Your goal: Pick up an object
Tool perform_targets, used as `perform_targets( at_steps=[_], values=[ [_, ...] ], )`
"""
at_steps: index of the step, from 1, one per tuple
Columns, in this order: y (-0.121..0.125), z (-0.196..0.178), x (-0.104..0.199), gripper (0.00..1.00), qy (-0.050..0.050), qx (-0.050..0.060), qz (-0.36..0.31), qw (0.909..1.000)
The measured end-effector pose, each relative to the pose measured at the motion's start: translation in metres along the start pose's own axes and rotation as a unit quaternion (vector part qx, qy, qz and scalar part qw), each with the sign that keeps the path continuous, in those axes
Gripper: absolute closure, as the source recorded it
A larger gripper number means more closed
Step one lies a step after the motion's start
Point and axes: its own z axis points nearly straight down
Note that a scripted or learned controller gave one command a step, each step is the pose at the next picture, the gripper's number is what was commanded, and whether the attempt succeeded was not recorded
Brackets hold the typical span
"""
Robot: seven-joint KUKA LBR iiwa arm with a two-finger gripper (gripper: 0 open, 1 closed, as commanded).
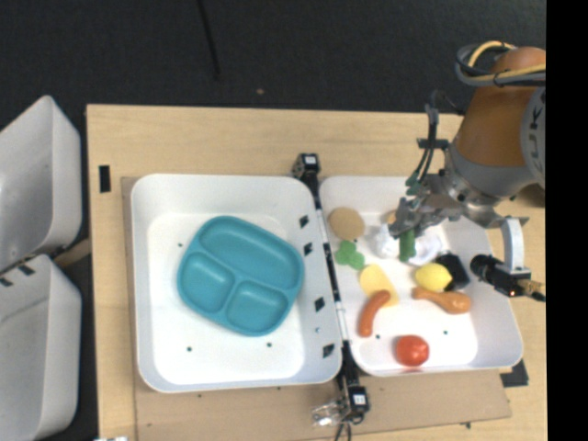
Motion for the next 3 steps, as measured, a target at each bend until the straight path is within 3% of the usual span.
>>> perform_targets(
  at_steps=[2,3],
  values=[
    [0.012,0.011,0.116,1.0,0.001,0.002,-0.002,1.0],
    [0.012,0.005,0.116,1.0,0.0,0.002,-0.001,1.0]
  ],
)
